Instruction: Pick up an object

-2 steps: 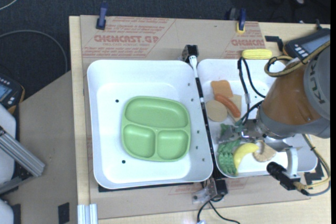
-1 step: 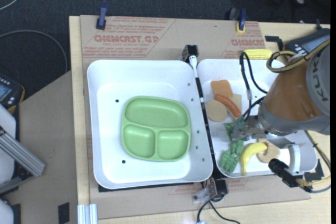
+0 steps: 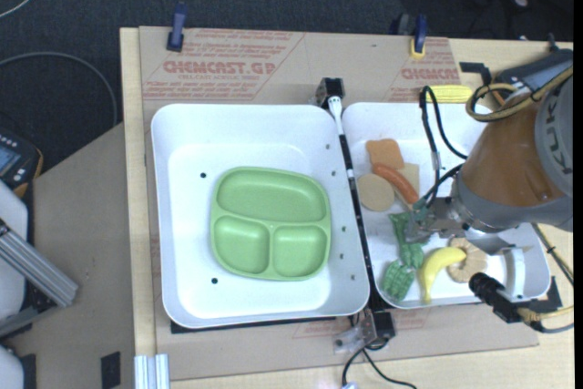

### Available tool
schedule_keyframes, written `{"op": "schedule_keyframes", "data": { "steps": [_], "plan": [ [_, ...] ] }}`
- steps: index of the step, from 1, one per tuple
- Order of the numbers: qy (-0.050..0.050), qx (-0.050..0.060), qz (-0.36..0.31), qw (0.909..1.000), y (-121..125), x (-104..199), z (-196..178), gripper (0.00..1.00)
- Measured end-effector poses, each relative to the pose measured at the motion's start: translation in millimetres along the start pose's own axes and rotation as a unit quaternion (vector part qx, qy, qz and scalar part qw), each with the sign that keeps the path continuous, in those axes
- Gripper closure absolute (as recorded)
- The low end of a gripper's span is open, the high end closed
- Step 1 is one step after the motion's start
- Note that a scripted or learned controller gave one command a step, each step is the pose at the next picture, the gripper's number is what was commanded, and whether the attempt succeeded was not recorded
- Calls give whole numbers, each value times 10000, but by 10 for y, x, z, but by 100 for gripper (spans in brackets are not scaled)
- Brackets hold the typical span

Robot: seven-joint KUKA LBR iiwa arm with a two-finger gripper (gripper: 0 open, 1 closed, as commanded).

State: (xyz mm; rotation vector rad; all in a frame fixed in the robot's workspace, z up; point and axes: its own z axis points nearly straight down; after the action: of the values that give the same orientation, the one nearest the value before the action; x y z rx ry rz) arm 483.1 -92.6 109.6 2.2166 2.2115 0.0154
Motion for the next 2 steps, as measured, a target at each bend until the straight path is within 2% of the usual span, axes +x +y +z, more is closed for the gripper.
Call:
{"op": "schedule_keyframes", "data": {
  "steps": [1, 2],
  "plan": [
    [-3, -4, 1, 10000, 1, 2, -96, 100],
    [11, 27, -13, 10000, -6, -3, 201, 100]
  ]
}}
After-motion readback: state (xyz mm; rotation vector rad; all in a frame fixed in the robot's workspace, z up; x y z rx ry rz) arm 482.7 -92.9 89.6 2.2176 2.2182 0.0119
